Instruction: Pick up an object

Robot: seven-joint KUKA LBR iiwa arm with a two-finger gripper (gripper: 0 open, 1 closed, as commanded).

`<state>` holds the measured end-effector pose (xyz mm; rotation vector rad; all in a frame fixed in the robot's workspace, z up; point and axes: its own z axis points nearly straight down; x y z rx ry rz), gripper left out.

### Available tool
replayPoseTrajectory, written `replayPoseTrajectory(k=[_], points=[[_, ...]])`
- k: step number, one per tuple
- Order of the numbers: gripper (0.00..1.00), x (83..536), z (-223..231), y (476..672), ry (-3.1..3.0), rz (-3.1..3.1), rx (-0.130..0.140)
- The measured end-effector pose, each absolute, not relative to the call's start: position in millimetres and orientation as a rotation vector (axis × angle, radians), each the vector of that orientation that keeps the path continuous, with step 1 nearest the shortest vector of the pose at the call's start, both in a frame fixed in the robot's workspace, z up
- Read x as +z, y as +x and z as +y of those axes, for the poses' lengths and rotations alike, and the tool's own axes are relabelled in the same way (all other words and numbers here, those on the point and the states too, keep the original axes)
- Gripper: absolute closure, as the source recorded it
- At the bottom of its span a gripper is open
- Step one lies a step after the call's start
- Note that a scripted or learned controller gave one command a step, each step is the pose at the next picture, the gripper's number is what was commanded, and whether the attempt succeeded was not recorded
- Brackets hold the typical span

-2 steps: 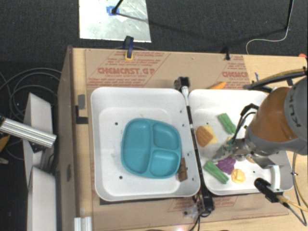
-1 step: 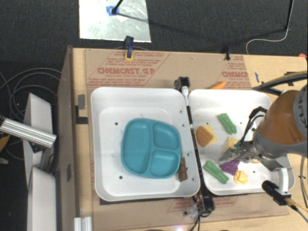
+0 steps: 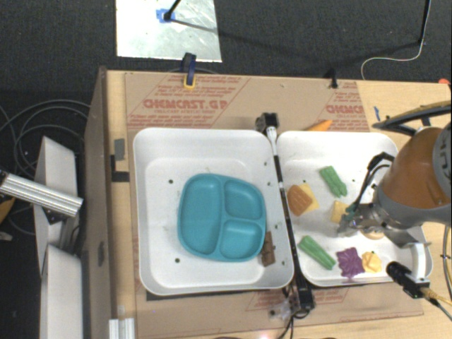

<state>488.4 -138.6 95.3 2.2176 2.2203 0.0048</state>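
Far to my gripper's (image 3: pixel 348 222) left sits the teal plate (image 3: pixel 221 217), nearer left the orange block (image 3: pixel 301 199), and touching its left the small yellow block (image 3: pixel 340 210) (my likeliest target; grip state I cannot tell).

The arm (image 3: pixel 417 182) is grey with a broad orange band and black cable.

You see a teal divided plate (image 3: pixel 221 216) in a white bin (image 3: pixel 152 189); beside it lie green pieces (image 3: pixel 332 180), a purple piece (image 3: pixel 347 261) and an orange block (image 3: pixel 300 199).
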Motion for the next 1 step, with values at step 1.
replayPoseTrajectory(k=[1], points=[[0.00,95.0,-138.6,488.4,2.218,2.220,0.005]])
